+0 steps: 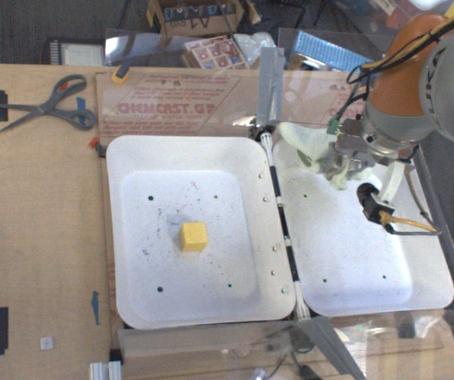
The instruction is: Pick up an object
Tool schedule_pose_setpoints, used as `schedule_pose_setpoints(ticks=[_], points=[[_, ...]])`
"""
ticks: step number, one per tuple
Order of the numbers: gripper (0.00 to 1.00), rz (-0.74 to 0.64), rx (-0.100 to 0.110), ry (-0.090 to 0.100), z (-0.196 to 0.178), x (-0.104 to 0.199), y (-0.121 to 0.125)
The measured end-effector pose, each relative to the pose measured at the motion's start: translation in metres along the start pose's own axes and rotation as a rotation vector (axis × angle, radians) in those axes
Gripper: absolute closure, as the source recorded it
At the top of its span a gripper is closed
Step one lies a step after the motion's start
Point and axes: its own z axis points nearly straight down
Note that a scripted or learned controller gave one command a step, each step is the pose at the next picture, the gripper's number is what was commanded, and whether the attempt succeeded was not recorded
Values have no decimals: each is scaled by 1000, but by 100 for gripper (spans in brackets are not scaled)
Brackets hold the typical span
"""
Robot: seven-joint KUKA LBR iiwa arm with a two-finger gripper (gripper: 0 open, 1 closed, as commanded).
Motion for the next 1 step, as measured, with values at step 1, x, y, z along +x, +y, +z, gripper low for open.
schedule_pose_setpoints(ticks=[1], points=[[100, -188, 2, 2, 10, 24, 52]])
